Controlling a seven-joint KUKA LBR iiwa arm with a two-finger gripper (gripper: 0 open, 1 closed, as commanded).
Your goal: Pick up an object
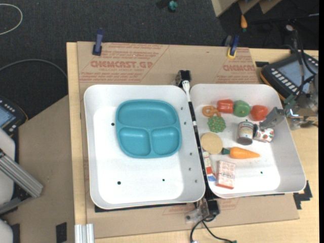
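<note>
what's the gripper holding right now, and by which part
Cannot be told: the gripper sits low by the small white object in the right bin, fingers unclear.

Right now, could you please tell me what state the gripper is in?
Gripper: at the right bin's right edge, open or shut cannot be told; nothing visibly held.

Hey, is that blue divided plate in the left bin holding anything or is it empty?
Empty. All three compartments of the blue plate show bare blue; the toy food lies in the right bin.
</note>
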